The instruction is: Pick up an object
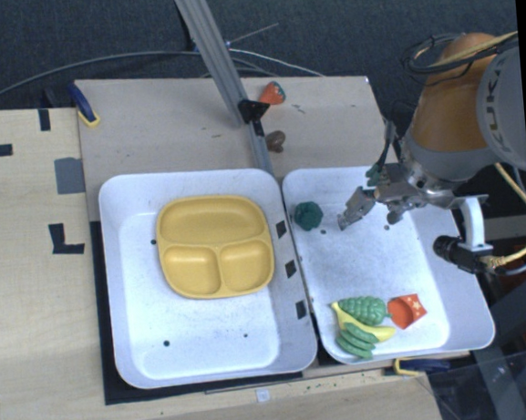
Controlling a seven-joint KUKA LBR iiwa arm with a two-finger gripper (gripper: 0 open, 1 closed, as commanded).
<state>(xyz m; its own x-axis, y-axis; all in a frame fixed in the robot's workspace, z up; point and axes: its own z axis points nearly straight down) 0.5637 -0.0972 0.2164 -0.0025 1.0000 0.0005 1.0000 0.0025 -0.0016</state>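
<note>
With the end effector [355, 211] hanging empty, its fingers apart, over the right bin [456, 325], the nearest target, a small dark green ball [308, 214] by that bin's upper-left corner, looks light, probably rolls, so grip across its middle.

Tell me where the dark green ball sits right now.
The dark green ball lies in the right bin, at its far left corner beside the divide, just left of the tool.
</note>
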